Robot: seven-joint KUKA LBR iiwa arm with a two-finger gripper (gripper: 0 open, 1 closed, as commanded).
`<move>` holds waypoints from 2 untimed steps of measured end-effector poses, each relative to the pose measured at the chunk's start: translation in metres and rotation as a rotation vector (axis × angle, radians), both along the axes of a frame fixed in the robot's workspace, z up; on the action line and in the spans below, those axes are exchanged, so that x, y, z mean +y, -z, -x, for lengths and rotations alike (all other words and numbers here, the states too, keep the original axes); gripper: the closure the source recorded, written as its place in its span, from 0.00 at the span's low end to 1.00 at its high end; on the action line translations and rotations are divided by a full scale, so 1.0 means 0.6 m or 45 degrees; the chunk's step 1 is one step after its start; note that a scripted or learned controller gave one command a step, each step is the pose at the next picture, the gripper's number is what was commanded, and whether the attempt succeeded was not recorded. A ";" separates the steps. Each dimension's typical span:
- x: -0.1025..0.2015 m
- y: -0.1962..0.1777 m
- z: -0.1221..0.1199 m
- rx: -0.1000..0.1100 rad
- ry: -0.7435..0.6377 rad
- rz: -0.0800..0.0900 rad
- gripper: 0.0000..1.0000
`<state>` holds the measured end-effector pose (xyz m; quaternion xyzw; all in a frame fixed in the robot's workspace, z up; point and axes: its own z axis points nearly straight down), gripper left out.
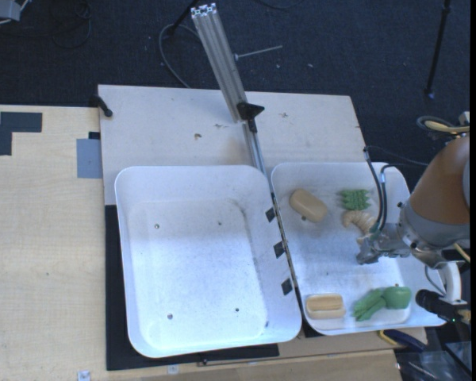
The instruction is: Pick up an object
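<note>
The right bin (pixel 333 264) holds several items. A tan oval piece (pixel 308 205) lies near its far left. A small green toy (pixel 353 198) and a beige piece (pixel 356 219) sit at the far right. A tan block (pixel 325 305) and a larger green toy (pixel 383 301) lie along the near edge. My gripper (pixel 368 253) hangs low over the right side of this bin, just below the beige piece and above the larger green toy. Nothing shows in its grasp.
The left bin (pixel 192 260) stands beside the right one, with a black-clipped divider (pixel 277 248) between them. A metal rail (pixel 226 70) slants up from the bins' far side. The arm's orange band (pixel 444 181) sits over the right bin's right rim.
</note>
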<state>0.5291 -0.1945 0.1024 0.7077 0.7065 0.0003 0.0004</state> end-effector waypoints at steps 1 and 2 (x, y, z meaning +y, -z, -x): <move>0.005 -0.071 -0.001 -0.002 -0.002 0.001 1.00; -0.004 -0.168 -0.013 -0.005 -0.001 0.002 1.00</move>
